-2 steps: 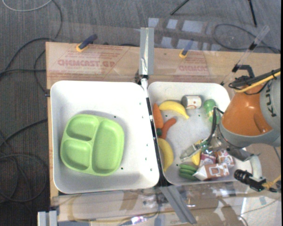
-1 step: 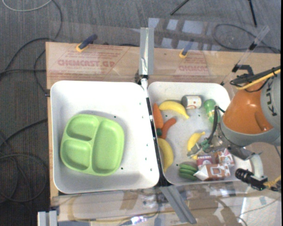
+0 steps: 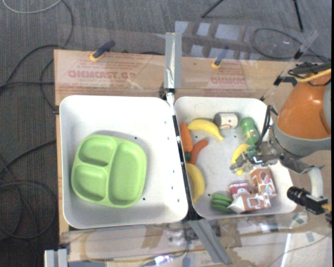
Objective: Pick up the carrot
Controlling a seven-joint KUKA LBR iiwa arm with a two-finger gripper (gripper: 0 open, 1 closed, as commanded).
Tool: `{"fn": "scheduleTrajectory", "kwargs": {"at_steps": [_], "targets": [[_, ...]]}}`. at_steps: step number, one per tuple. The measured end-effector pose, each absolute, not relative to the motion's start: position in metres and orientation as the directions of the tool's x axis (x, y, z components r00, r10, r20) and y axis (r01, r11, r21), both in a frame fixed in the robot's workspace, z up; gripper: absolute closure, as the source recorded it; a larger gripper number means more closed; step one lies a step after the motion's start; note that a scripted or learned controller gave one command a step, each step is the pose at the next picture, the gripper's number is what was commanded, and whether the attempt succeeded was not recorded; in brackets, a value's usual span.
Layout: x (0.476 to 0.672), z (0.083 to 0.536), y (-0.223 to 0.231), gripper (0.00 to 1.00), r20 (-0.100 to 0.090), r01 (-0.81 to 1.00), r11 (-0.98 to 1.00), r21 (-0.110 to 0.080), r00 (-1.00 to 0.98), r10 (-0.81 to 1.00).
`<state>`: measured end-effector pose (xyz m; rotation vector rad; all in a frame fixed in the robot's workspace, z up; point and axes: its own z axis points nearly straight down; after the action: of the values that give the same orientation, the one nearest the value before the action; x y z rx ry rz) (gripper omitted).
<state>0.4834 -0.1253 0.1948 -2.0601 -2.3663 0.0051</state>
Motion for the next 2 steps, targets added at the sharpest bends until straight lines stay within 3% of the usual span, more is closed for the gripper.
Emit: {"fn": "scheduleTrajectory", "kwargs": {"at_steps": [1, 2], "targets": [[0.488, 0.181, -0.023, 1.00, 0.000, 1.000, -0.009, -0.007, 0.009, 1.000], [0.533, 0.249, -0.024, 1.00, -0.005, 0.997, -0.072, -0.005, 0.072, 0.997]]}}
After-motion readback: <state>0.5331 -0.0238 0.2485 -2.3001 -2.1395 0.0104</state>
